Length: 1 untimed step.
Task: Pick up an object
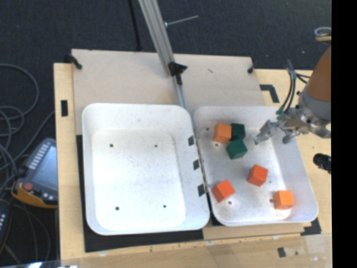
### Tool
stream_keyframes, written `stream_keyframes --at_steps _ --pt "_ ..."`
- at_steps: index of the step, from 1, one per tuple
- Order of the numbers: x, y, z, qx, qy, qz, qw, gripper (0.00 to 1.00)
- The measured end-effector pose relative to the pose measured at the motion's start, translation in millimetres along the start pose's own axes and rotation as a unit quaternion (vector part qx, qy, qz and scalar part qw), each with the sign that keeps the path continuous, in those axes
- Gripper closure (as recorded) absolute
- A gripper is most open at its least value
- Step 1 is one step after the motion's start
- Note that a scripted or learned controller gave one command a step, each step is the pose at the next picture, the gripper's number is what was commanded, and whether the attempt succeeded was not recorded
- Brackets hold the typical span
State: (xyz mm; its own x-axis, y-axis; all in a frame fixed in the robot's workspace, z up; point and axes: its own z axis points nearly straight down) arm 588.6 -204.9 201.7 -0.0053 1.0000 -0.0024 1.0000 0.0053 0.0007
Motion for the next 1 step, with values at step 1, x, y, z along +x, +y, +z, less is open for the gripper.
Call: stream_keyframes --at_steps 1 --pt "54.2 34.9 70.3 0.002 0.002 -0.001 1.0 0.0"
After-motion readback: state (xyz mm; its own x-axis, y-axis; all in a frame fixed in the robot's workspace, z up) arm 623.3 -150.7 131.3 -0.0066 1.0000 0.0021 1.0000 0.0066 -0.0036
